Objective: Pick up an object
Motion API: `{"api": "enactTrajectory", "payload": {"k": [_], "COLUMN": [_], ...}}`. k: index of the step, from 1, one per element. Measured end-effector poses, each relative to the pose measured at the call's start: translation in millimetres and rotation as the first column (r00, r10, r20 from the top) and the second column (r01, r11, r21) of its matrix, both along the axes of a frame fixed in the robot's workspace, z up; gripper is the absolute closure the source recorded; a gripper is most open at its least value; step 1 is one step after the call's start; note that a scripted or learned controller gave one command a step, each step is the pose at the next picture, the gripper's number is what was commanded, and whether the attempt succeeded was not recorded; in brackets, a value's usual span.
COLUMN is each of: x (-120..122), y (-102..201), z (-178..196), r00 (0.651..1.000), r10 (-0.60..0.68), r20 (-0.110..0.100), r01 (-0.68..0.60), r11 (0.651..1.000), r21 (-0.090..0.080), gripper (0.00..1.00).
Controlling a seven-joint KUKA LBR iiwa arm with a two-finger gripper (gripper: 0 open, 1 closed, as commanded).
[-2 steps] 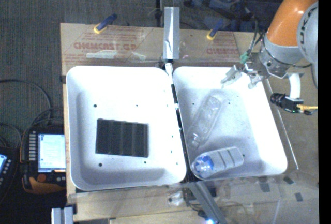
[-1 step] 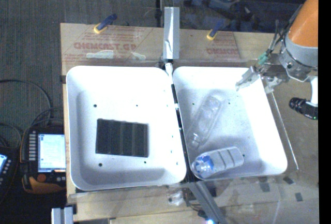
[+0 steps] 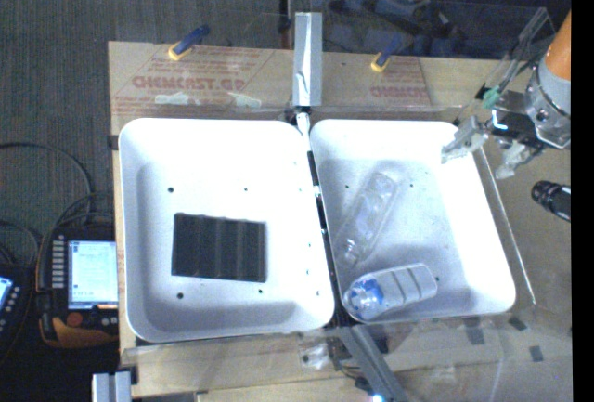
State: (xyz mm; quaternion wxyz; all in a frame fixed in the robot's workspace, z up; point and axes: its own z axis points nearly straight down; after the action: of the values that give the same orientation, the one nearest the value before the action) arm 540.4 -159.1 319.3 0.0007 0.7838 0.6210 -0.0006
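Near edge of right bin (image 3: pixel 492 293): capped bottle (image 3: pixel 392 290) lying on its side, blue cap toward the left. Just behind it, clear bottle (image 3: pixel 368 213) lying at a slant, hard to see against white. Left bin (image 3: pixel 139 205) holds a black pad (image 3: pixel 220 248). Tool (image 3: pixel 483 148) hangs over right bin's far right rim, fingers spread, nothing between them. Risks: round bottles roll or squirt out on closing; tool sits close to the rim, could clip it going down.
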Motion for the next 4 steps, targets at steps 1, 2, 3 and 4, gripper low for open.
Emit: {"api": "enactTrajectory", "payload": {"k": [1,2,3,4], "x": [-30,-13,-13,-57], "y": [42,96,22,11], "z": [18,-99,-21,-102], "r00": [1.000,0.995,0.997,0.958], "r10": [0.029,-0.097,-0.077,-0.286], "r20": [-0.001,-0.004,0.000,-0.003], "r01": [-0.029,0.097,0.077,0.286], "r11": [1.000,0.995,0.997,0.958], "r21": [0.002,0.003,-0.002,0.001], "gripper": [0.00,0.00,0.00,0.00]}}
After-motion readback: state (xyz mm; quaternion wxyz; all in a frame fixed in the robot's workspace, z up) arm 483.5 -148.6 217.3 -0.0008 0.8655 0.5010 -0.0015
